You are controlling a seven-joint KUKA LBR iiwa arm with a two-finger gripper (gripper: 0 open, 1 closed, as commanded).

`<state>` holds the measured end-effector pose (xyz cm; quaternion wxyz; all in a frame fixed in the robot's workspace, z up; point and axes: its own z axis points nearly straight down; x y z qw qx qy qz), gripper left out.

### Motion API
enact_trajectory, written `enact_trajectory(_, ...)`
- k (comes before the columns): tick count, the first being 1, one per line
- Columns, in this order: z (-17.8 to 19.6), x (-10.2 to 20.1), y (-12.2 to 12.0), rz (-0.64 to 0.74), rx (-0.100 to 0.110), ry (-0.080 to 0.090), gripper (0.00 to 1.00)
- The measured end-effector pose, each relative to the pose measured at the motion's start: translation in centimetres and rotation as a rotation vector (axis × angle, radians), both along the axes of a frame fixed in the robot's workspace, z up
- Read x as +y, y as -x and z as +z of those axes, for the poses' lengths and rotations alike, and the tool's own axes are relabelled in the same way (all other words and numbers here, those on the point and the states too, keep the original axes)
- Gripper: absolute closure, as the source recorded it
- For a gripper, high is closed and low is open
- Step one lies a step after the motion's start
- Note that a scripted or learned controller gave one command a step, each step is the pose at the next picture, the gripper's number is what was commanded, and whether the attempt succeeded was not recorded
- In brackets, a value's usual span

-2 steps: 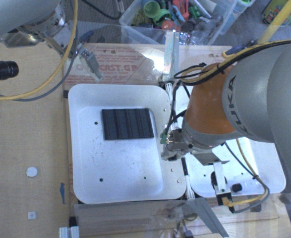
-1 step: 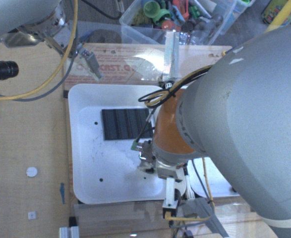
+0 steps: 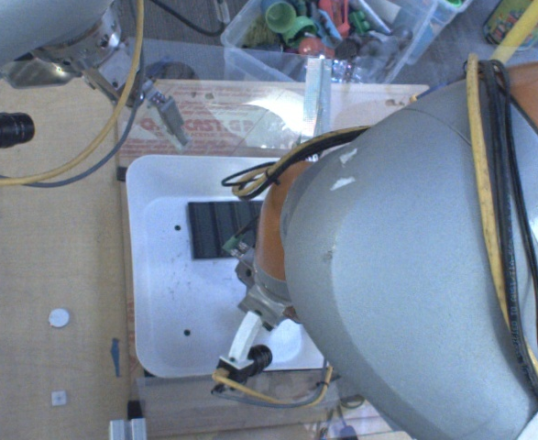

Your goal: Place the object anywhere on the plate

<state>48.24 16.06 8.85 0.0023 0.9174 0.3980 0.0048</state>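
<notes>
One black ribbed slab (image 3: pixel 215 230), likely the object, lay flat in the white bin's (image 3: pixel 154 282) far half, partly under the arm (image 3: pixel 406 264). The gripper's state could not be told; a centred, level grasp seemed wise before seeking the plate.

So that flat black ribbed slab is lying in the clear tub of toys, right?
Not quite. The black ribbed slab lies flat in the white bin, not in the clear tub of toys. The arm hides its right edge. The camera view shows it.
</notes>
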Motion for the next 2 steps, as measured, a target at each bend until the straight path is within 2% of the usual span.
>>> enact_trajectory(1, 0.03, 6.27, -0.42, -0.331, 0.000, -0.004, 1.00)
enact_trajectory(2, 0.04, 6.40, -0.35, -0.330, 0.003, -0.006, 0.00)
